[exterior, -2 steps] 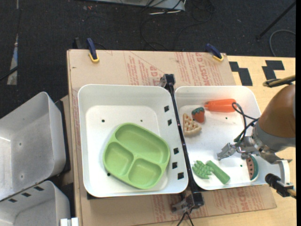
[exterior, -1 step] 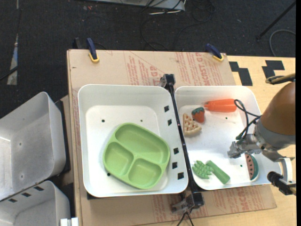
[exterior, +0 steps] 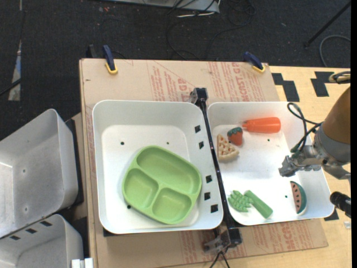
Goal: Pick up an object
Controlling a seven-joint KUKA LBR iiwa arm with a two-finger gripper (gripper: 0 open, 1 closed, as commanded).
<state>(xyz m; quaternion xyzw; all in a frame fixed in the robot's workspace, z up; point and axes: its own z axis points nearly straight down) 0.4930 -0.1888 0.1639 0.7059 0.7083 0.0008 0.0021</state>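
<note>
A: The watermelon slice [exterior: 298,197], a flat plastic toy wedge with a red face and green rind, lay in the near right corner of the right white bin [exterior: 262,108], just below the gripper [exterior: 294,167]. It looked like the closest candidate for the pick.

B: What else sat in that bin?

A: A smooth orange plastic carrot [exterior: 261,125] lay along the far side, a small red toy strawberry [exterior: 235,135] just beside its left end, and a tan waffle-patterned wedge [exterior: 226,148] touching the strawberry. A green leafy toy vegetable [exterior: 249,202] lay near the front wall. They were scattered loosely, well apart in places, which I'd judge left room for fingers to drop around a single piece.

B: And the left bin [exterior: 106,149]?

A: It carried a lime-green plastic tray with three compartments [exterior: 161,184], lying flat and slightly turned. Both bins rested on the brown board counter [exterior: 145,77].

B: How was the arm posed?

A: The grey arm [exterior: 337,133] reached in from the right, wrist bent down over the bin's right half, the dark gripper hanging between the carrot and the watermelon slice, apart from both. Nothing showed between its fingers; whether they were spread or pressed together, I could not tell.
</note>
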